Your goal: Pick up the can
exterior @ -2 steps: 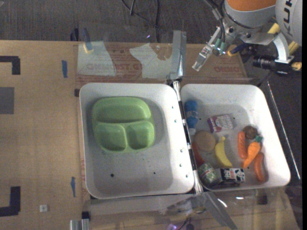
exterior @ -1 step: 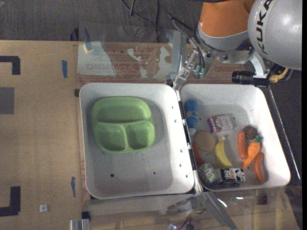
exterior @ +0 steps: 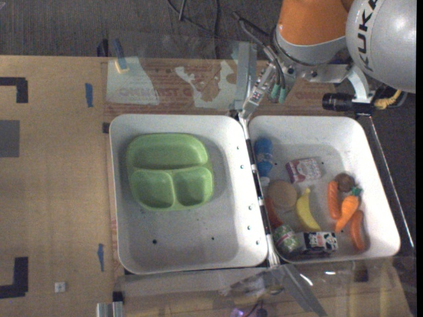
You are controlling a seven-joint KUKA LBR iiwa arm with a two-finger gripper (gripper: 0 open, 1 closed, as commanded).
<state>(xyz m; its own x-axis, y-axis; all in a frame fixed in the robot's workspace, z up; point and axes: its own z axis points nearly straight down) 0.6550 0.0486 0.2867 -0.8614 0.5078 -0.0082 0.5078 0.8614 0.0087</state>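
The can (exterior: 285, 238), small with a green-patterned label, lies on its side in the right bin's front left corner, against a black-and-white carton (exterior: 320, 241). My gripper (exterior: 256, 99) hangs over the back rim where the two bins meet, well behind the can and apart from it. Nothing shows in its grasp. The orange-banded wrist (exterior: 310, 18) rises above it at the top of the view.
The right bin (exterior: 380, 177) also holds a blue bottle (exterior: 264, 152), a pink carton (exterior: 305, 170), a tan round item (exterior: 283, 193), a banana (exterior: 306, 210) and three carrots (exterior: 349, 207). A green divided plate (exterior: 170, 170) lies in the left bin (exterior: 192, 243).
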